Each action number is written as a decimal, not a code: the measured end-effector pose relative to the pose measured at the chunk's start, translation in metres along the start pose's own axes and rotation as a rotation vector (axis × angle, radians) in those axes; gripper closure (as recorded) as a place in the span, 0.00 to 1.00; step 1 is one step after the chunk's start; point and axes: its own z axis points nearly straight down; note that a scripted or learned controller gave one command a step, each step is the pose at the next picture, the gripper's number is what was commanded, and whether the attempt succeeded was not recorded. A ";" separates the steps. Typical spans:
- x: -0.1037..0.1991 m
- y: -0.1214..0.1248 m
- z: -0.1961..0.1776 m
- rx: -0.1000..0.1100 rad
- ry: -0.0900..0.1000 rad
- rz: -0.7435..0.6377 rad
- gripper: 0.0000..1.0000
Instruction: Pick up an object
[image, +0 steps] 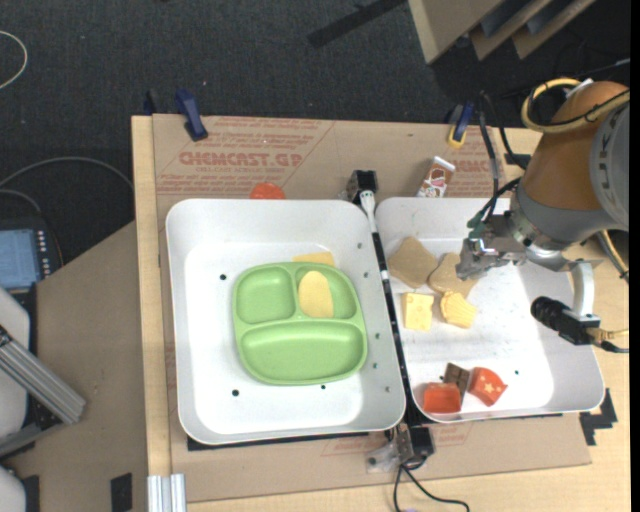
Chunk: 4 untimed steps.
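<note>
Red pieces (487, 385) are lying at the right bin's (570, 385) near edge as my pincer (472, 262) is hovering over its far half; how wide it stands I cannot tell. The tan wedge (448, 274) is lying just below-left, long axis slanting toward the yellow blocks (440, 310).

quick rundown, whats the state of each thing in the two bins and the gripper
green divided plate: flat in the left bin, right way up
yellow piece: lying in the plate's upper right compartment
tan pieces: lying in the right bin, by the gripper
yellow chunks: lying loose in the right bin
red pieces: lying at the right bin's near edge
gripper: low over the right bin, fingers unclear
</note>
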 end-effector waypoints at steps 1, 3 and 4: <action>-0.003 -0.004 0.000 0.006 0.000 0.005 0.00; -0.025 -0.011 0.077 0.004 -0.001 0.006 1.00; -0.025 -0.011 0.078 0.005 -0.001 0.006 0.00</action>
